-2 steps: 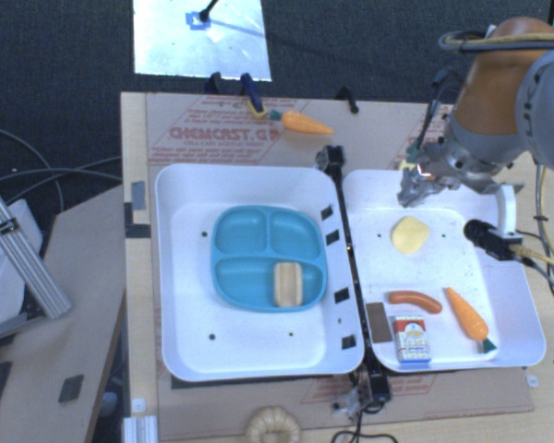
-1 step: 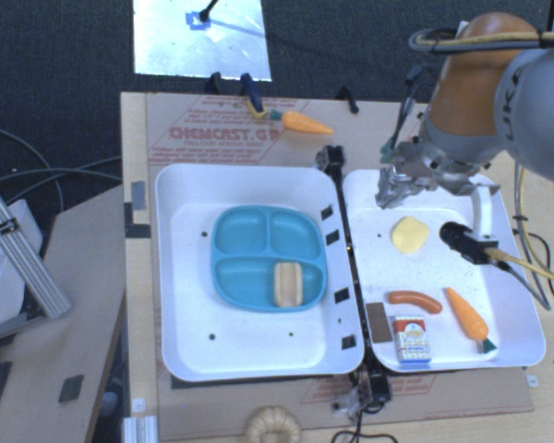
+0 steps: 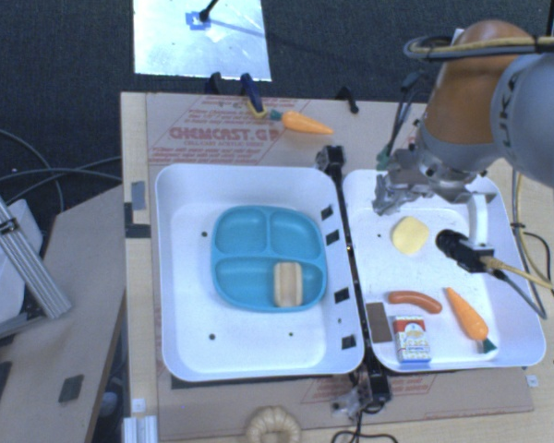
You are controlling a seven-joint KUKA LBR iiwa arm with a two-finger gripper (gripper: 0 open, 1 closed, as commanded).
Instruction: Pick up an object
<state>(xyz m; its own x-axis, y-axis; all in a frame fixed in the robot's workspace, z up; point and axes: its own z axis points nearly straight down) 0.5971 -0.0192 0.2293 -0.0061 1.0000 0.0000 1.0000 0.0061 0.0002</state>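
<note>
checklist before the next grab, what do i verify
1. Gripper over the right bin: ok.
2. Gripper lined up with the yellow piece: not ok, it is above and left of the piece in the camera view.
3. Yellow piece lies apart from the sausage and carrot: ok.
4. Gripper height above the bin floor: cannot tell.
5. Box clear of the sausage: cannot tell, they lie close.
</note>
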